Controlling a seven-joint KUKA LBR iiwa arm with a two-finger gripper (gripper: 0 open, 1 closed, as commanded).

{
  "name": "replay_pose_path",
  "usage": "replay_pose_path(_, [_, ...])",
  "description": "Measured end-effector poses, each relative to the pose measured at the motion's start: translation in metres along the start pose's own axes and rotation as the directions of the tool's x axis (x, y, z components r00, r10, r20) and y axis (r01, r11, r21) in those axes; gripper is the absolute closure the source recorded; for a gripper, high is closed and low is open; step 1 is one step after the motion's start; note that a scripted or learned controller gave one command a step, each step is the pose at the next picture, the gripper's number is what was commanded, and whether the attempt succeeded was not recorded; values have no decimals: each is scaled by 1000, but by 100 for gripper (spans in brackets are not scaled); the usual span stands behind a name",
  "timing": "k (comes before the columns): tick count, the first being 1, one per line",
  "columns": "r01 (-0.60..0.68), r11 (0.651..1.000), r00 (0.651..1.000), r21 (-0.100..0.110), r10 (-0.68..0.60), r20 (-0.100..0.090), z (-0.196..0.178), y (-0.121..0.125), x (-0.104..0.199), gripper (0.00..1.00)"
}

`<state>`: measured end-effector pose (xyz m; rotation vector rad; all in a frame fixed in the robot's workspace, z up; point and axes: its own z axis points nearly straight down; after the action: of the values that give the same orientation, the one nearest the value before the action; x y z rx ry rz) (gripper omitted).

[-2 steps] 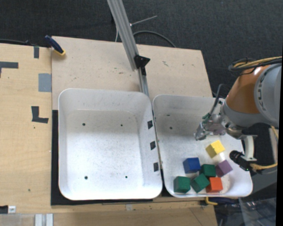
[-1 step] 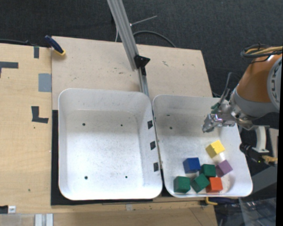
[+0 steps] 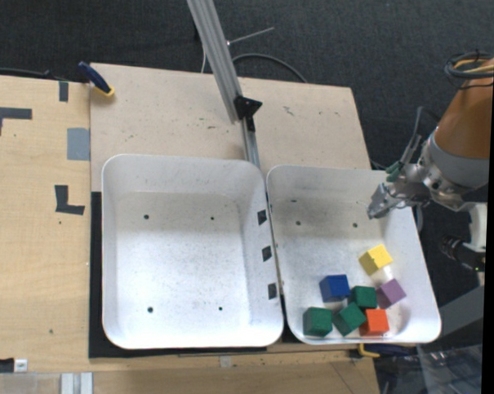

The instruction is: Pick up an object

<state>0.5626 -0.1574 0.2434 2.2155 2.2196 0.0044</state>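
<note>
1. No brand, label or readable writing shows on the bins, the blocks or the arm; the only marks are grey and dark tape patches (image 3: 78, 144) on the wooden bench (image 3: 32, 248) at the left.
2. The left shallow white plastic bin (image 3: 125, 179) holds no blocks; its floor shows dark specks and a few small dark holes.
3. The right shallow white plastic bin (image 3: 313, 187) sits just beside the left one, their inner rims touching along the middle, where small dark clips sit.
4. All the blocks lie in the near right part of the right bin.
5. A small yellow cube (image 3: 376, 258) lies farthest from the near rim, apart from the cluster.
6. A small purple cube (image 3: 392, 291) lies nearer, close to the right wall.
7. A blue cube (image 3: 335, 286) sits left of a dark green cube (image 3: 363, 297).
8. Nearer still lie another green cube (image 3: 317, 321), a third green cube (image 3: 349, 317) tilted against it, and an orange cube (image 3: 375, 322) just to their right.
9. The grey arm with its orange band (image 3: 467, 120) reaches in from the right, and its two-finger gripper (image 3: 381, 204) hangs over the far right part of the right bin, well apart from the blocks.
10. I cannot tell whether the claw is spread or pressed together; no block is seen between its tips.
11. A slanted grey metal bar (image 3: 217, 48) runs from the far edge down to the bins' shared rim.
12. A blue and yellow clamp (image 3: 97, 79) lies at the far left on the board.
</note>
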Motion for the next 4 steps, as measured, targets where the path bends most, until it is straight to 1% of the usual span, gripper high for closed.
replay_pose_path(1, [0,1000,1000,1,0,0,-53,1,0,100])
replay_pose_path(2, [3,1000,1000,9,-3,-3,-31,-10,50,100])
replay_pose_path(3, [3,1000,1000,9,-3,-3,-14,-29,98,100])
replay_pose_path(4, [3,1000,1000,10,-3,-3,3,-40,148,100])
